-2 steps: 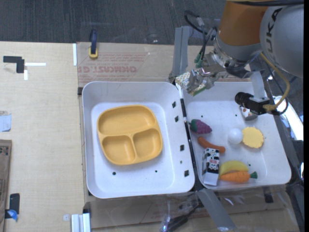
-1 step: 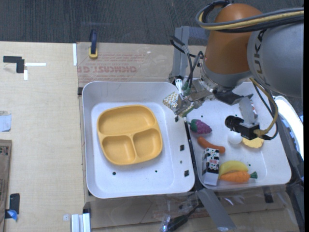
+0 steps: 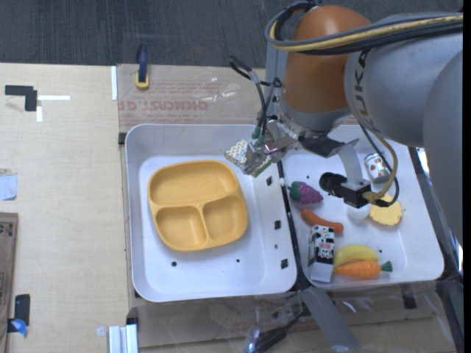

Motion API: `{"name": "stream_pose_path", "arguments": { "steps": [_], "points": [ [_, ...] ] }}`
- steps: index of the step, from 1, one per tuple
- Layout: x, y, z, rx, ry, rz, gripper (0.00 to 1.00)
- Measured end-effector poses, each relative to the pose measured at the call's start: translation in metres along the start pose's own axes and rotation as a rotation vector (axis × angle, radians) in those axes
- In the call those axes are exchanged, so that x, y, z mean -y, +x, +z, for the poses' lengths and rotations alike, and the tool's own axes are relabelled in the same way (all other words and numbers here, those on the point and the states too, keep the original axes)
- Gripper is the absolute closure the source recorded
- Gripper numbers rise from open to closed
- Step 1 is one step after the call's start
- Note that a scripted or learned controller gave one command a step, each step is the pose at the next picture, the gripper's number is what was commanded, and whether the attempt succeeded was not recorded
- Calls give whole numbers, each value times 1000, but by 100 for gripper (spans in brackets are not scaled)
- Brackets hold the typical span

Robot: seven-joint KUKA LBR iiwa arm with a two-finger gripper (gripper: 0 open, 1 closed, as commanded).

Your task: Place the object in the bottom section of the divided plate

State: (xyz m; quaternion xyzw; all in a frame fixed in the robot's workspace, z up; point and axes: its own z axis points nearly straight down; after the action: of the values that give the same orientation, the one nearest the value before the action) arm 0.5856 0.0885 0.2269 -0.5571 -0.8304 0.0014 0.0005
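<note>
Yellow plate point(image 3: 197, 213), white bins point(image 3: 140, 197)

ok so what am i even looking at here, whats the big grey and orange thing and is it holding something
The big grey and orange thing is a robot arm reaching in from the right. The one camera is fixed above the bench and looks down at a slant on two shallow white bins side by side.

The left bin holds a yellow divided plate with three sections. The right bin holds toy foods: a purple piece, a red-orange piece, a banana, a carrot, a yellow slice, and a small black-and-white carton.

The arm ends in a two-finger gripper hanging above the plate's upper right corner. A small pale patterned object sits at its tip and looks gripped, though the contact is hard to see.
</note>
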Motion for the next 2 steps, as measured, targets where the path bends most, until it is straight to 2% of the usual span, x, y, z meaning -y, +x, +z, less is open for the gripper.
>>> {"name": "stream_pose_path", "arguments": {
  "steps": [1, 2],
  "points": [
    [0, -1, 0, 0, 0, 1, 0],
    [29, -19, 6, -1, 0, -98, 0]
  ]
}}
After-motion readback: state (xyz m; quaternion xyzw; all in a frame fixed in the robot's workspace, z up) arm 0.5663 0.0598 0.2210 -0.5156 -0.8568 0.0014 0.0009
